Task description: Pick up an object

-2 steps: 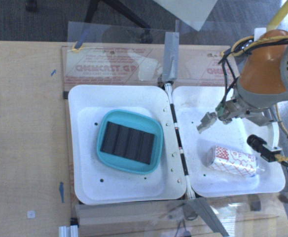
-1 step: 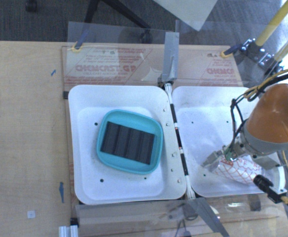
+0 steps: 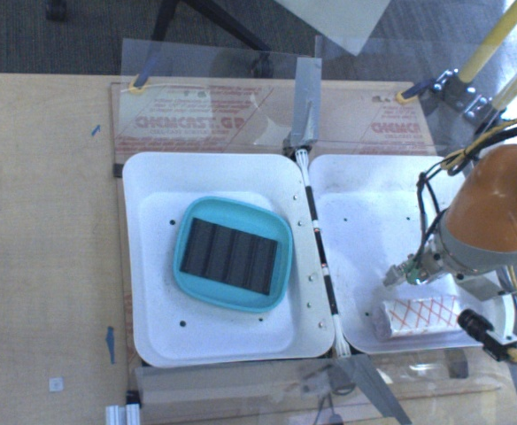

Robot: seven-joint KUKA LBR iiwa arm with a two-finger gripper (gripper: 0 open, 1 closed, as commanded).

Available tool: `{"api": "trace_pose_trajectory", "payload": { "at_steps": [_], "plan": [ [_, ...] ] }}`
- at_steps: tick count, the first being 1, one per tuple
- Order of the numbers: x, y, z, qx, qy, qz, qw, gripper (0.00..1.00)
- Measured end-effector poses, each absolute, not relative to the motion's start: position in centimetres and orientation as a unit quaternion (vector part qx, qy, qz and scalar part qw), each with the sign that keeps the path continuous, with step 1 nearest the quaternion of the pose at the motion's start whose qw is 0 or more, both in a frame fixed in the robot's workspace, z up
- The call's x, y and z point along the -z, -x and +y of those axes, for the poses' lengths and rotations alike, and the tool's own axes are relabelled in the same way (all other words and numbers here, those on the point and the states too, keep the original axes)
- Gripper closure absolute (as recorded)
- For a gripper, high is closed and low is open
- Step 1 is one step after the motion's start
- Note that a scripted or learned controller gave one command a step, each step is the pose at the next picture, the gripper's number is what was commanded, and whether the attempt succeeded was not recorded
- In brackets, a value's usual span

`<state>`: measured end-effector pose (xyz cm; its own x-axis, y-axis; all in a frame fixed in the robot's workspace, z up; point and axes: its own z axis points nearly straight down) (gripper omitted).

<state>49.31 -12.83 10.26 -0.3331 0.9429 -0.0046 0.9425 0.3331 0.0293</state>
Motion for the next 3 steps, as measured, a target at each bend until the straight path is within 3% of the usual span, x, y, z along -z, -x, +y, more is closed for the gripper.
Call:
{"api": "trace_pose_trajectory", "payload": {
  "at_steps": [1, 2, 3],
  "plan": [
    [-10.3, -49.3, -12.9, -0.0105, -0.578, 0.816, 0.010, 0.00],
    [-12.5, -48.0, -16.8, -0.0002, -0.605, 0.796, 0.002, 0.00],
    [-14.7, -47.9, -22.5, 0.0003, -0.716, 0.698, 0.002, 0.00]
  ]
}}
